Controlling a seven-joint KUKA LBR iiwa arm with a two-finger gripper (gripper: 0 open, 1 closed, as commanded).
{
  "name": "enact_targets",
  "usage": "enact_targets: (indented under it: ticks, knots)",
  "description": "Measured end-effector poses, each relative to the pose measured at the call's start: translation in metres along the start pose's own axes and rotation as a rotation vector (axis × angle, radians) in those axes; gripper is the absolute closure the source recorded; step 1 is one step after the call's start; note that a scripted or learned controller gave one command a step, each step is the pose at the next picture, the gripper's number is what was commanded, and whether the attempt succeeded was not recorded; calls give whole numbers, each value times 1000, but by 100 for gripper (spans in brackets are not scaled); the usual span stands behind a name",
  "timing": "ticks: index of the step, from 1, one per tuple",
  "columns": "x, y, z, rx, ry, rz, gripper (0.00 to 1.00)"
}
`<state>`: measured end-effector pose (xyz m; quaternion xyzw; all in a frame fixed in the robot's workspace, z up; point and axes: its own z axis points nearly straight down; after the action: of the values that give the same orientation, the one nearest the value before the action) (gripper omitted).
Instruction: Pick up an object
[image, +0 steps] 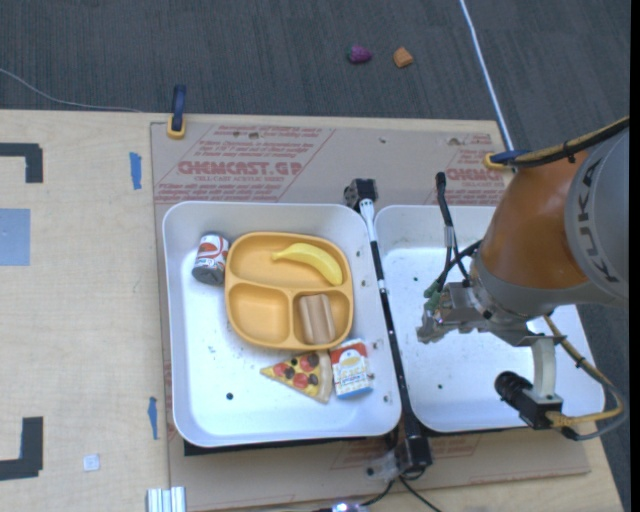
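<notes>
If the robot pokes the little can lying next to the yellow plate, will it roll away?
Probably. The can lies on its side on the smooth white bin floor, so it may roll. The yellow plate beside it would likely stop it one way.

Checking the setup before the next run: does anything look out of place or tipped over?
The can lies on its side in the left bin, against the yellow tray. Two small bits, purple and orange, sit on the floor beyond the bench.

Two white bins (190, 330) sit there, the left one carrying one yellow divided plate (250, 310), one banana (310, 261), one hot dog (317, 318), one pizza slice (300, 374), one can (209, 259) and one small carton (351, 370).
</notes>
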<state>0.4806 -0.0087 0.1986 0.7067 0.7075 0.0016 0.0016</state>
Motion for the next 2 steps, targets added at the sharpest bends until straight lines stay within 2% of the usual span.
enact_targets:
  ticks: [1, 2]
  knots:
    - [0, 0, 0, 0, 0, 1, 0]
    - [0, 0, 0, 0, 0, 1, 0]
